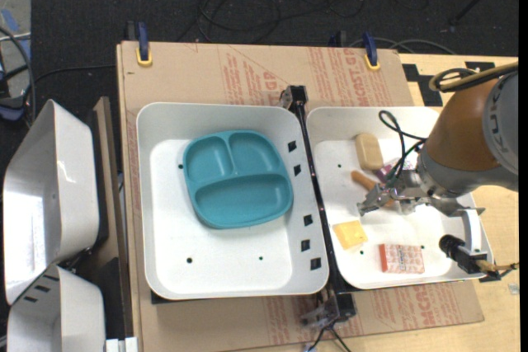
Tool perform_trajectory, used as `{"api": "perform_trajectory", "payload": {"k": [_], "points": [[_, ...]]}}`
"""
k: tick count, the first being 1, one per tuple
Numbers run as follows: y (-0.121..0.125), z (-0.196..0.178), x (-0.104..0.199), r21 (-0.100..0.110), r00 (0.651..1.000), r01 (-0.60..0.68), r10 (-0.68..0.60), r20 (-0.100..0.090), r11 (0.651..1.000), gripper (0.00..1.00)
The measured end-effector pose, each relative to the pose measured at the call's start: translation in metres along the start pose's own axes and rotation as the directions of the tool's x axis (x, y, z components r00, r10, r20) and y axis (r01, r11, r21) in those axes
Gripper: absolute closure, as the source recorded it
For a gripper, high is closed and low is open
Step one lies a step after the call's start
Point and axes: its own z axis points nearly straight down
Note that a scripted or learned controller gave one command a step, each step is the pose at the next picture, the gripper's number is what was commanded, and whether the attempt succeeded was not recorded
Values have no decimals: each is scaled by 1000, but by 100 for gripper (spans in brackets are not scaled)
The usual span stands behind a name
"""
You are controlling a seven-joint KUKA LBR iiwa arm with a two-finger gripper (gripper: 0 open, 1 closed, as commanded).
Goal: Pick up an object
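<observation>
My gripper (pixel 378 199) hangs low over the middle of the right bin (pixel 330 136), at the end of the grey and orange arm (pixel 466 140) reaching in from the right. Just left of and above it lies a small orange-brown stick (pixel 361 177), with a purple item (pixel 386 171) beside it. A tan, bread-like block (pixel 369 149) rests farther back. In front of the gripper are a yellow cheese-like wedge (pixel 349 234) and a red and white packet (pixel 402 258). I see nothing held.
The left bin (pixel 157 177) holds a teal divided plate (pixel 238 179). A black divider (pixel 312 185) runs between the two bins. Cables trail along the arm over the right bin's far side. White tubs (pixel 49 185) stand off the bench at left.
</observation>
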Motion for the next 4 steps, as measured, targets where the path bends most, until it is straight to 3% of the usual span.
{"api": "perform_trajectory", "payload": {"k": [1,2,4], "points": [[0,9,0,-3,1000,1,-1,1,1000,0],[0,-2,1,-5,1000,-1,1,2,1000,100],[-2,-90,7,-9,1000,6,-6,3,1000,100]]}}
